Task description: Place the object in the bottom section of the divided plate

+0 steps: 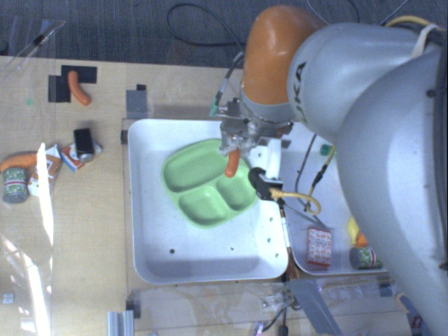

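A small orange carrot-shaped object (pixel 232 163) hangs upright over the green divided plate (pixel 208 183), its upper end pinched between the fingers of the gripper (pixel 234 148), which are clamped on it from either side. The object sits above the plate's right edge, near where the large upper section meets the smaller right-hand section; whether its lower tip touches the plate cannot be told. The plate lies tilted in the left white bin (pixel 157 257), with one big section toward the top left and two smaller ones below and to the right, all three bare. Above the plate rises the grey arm (pixel 371 103) with its orange band (pixel 276 54), reaching in from the plate's right. Just right of the plate, a black cable fitting with a yellow lead (pixel 294 197) crosses the bin's rim. Further right of the plate, the second bin (pixel 301 261) holds a small red-patterned box (pixel 319 248) and a small can (pixel 365 257). Well left of the plate, on the wooden bench (pixel 70 257), lie another orange toy (pixel 78 88), a black block (pixel 83 142) and a small tin (pixel 14 185).
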{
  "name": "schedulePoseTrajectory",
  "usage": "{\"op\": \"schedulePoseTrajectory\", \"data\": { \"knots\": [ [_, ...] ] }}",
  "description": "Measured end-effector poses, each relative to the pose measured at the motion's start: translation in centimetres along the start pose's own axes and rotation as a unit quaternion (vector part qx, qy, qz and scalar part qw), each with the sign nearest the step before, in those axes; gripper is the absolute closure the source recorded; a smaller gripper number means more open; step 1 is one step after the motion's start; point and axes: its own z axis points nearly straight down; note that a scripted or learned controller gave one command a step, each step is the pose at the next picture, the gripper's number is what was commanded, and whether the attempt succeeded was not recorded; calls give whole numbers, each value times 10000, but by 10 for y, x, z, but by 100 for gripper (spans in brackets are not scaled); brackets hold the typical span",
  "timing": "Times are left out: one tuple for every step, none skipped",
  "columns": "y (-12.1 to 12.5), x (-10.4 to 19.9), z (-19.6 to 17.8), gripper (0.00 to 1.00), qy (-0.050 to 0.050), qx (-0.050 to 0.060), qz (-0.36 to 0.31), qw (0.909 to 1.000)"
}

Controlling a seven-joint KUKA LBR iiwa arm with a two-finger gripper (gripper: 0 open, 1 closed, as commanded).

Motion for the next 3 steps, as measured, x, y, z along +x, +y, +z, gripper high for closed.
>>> {"op": "schedulePoseTrajectory", "data": {
  "knots": [
    [62,13,65,100,-5,-3,2,10000],
    [62,13,64,0,-2,-6,-3,10000],
    [63,19,-17,0,3,-25,-606,9982]
  ]
}}
